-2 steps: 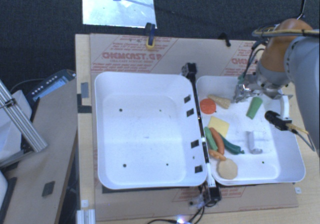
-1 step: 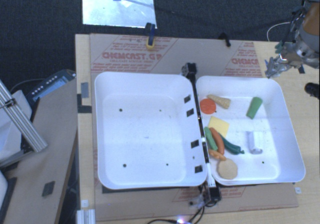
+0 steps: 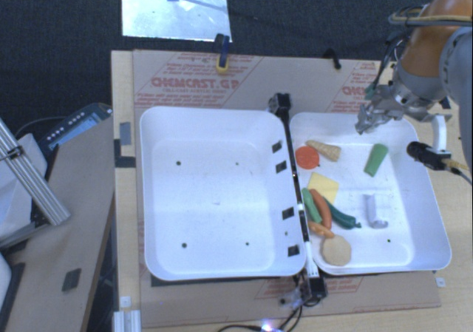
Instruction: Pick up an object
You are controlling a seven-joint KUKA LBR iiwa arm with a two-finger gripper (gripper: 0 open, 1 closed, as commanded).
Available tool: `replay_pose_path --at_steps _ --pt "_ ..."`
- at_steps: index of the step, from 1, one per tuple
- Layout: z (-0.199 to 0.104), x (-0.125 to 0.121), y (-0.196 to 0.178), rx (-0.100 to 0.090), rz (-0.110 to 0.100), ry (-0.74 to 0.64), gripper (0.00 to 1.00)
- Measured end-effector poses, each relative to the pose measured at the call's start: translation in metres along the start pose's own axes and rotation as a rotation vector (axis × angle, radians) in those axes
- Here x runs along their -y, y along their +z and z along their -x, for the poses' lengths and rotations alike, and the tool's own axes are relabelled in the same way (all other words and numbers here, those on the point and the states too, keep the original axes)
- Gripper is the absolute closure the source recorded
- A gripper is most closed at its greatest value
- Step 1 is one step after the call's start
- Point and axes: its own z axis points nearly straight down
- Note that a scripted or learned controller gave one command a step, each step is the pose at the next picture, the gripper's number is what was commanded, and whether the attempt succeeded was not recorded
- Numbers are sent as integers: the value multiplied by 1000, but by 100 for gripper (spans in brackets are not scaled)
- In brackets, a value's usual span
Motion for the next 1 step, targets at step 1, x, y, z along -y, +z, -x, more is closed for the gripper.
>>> replay_pose_path --at_steps 1 --pt "-42 1 -198 3 20 -2 100"
